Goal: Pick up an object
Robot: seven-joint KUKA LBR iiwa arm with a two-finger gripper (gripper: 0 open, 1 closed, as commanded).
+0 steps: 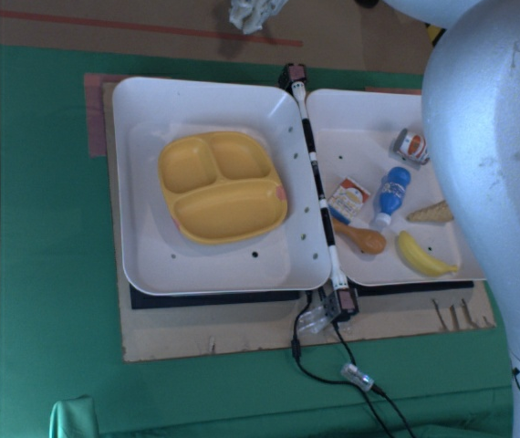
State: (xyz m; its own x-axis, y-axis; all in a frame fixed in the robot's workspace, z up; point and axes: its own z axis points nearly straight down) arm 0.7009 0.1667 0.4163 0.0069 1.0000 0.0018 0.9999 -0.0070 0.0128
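Beside right bin's (369, 117) front rim — banana (424, 255), drumstick (358, 236)

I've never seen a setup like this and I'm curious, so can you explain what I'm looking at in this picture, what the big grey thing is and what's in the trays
You are looking down at a slant from one fixed camera above a bench. The big grey shape on the right is a robot arm, close to the lens. Its gripper hangs at the top of the picture, beyond the bins; I cannot tell whether it is open or shut, and nothing shows in it.

Two shallow white bins sit side by side. The left bin holds a yellow divided plate. The right bin holds toy food: a banana, a blue-capped bottle, a small carton, a drumstick, a can and a tan wedge. The robot's job is to pick up an object.
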